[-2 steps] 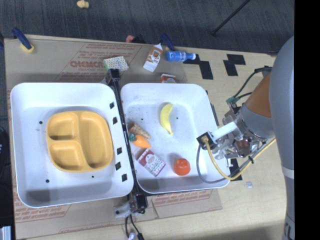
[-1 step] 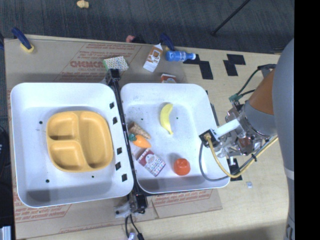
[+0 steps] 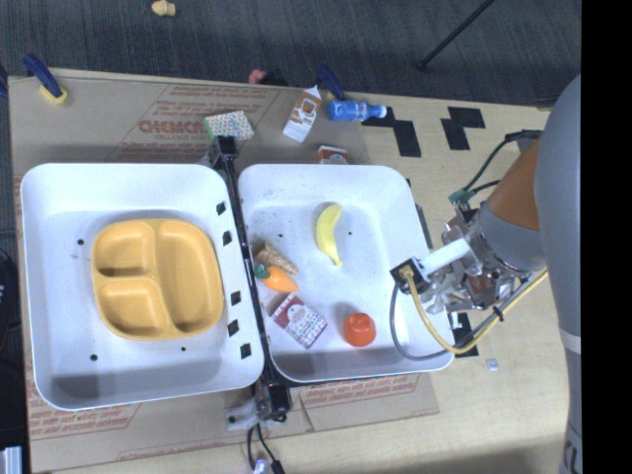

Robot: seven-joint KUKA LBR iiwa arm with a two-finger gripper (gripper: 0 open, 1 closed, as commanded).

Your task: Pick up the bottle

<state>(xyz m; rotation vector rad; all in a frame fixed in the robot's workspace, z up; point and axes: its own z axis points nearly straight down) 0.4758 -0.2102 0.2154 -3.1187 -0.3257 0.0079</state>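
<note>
The bottle [image 3: 355,111], blue with a pale cap end, lies on its side on the table [image 3: 148,102] beyond the far rim of the right bin [image 3: 420,225], outside both bins. A small carton [image 3: 303,115] is just beside it, and a green patterned packet [image 3: 229,124] lies further along. The arm [image 3: 563,166] reaches in from the right, and its wrist end hangs over the right bin's outer rim, well apart from the bottle. From this angle it cannot be told whether the jaws are spread or pressed together, and nothing is seen between them. The right bin holds a banana [image 3: 329,232], a carrot [image 3: 279,280], a red-and-white packet [image 3: 299,320] and a red cup [image 3: 359,329]. In the left bin [image 3: 39,265] sits a yellow divided plate [image 3: 158,276].
</note>
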